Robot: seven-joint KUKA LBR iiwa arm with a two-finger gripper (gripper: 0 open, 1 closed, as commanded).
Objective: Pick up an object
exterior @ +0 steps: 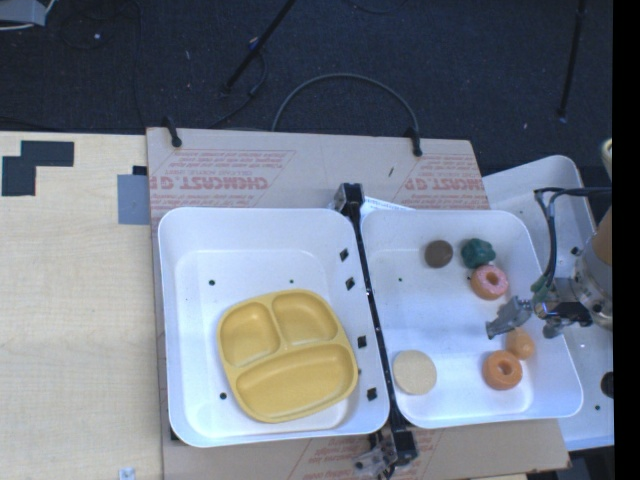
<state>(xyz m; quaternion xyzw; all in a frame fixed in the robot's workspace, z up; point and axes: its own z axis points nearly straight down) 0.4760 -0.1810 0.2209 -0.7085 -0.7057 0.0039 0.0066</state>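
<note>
My gripper (528, 322) hangs over the right side of the right bin (450, 313), reaching in from the right, and looks open with nothing between its fingers. Just below it lies a small orange piece (519, 345). An orange doughnut (502, 370) sits a little nearer the front. A pink doughnut (489, 282) lies just behind the gripper, with a green lump (477, 252) and a brown round piece (438, 254) farther back. A cream disc (414, 373) rests at the bin's front left.
The left bin (190, 268) holds a yellow divided plate (288, 353). A black divider (362, 308) runs between the two bins. Cardboard (300, 173) lies under both, and a wooden bench top (70, 318) stretches to the left.
</note>
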